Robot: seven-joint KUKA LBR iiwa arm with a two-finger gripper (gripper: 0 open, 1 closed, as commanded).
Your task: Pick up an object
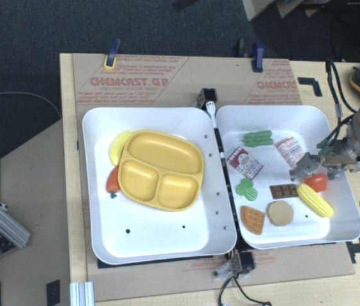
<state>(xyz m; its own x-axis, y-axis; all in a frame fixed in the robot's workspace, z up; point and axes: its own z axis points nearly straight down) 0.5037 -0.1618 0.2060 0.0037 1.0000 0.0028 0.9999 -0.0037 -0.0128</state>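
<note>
the gripper hangs low over the right bin, and whether its fingers are spread or closed cannot be told from here. just beside its tip lie a red tomato-like piece and a yellow corn cob, with a white packet close by on the far side. farther out sit a chocolate bar, a round cookie, a waffle and green beans. the left bin holds a yellow divided tray.
</note>
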